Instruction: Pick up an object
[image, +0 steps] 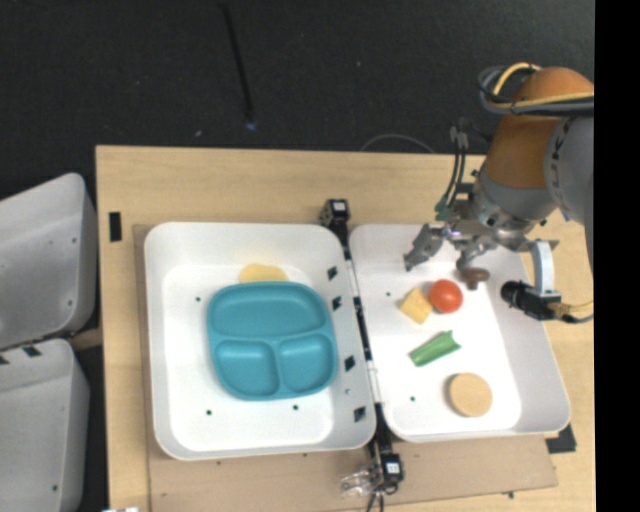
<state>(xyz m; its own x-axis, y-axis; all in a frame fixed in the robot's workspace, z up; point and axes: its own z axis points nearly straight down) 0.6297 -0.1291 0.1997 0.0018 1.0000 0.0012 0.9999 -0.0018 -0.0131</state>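
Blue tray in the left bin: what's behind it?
A yellow object pokes out past the far edge of the blue tray in the left bin. The tray covers its near part, so its full shape is unclear.

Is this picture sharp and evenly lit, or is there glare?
Camera view: soft overall, the claw looks blurry; even lighting with faint shadows; the white bins are bright but not glaring; the blue tray and tomato read clearly.

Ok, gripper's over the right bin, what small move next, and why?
Probably lower the gripper a little toward the tomato. The fingers look spread and hold nothing, and the tomato lies just below them, touching the yellow block, so come down on its far side.
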